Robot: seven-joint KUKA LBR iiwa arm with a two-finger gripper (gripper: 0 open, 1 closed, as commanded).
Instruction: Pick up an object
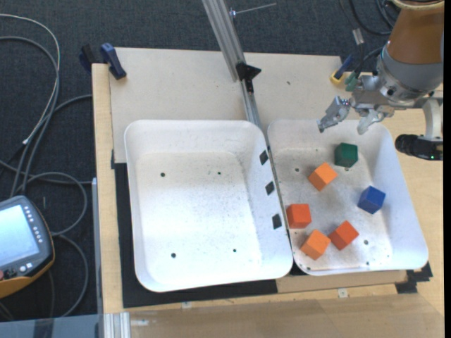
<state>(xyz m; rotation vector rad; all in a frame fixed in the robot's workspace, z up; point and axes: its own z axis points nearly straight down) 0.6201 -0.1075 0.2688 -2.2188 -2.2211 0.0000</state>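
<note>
Now the right bin (pixel 402 189) holds six blocks; open pincer (pixel 348 118) above.

- The arm (pixel 416 34) is cut off by the top and right edges, so just the orange band and grey wrist get seen.
- A handheld screen unit (pixel 21 241) at the left is chopped by the frame, so only part of its display is visible.
- The cables (pixel 42 118) on the dark floor are run out past the left edge.
- A black part (pixel 419 146) just right of the right bin is clipped at the edge; what it is can't be told.
</note>
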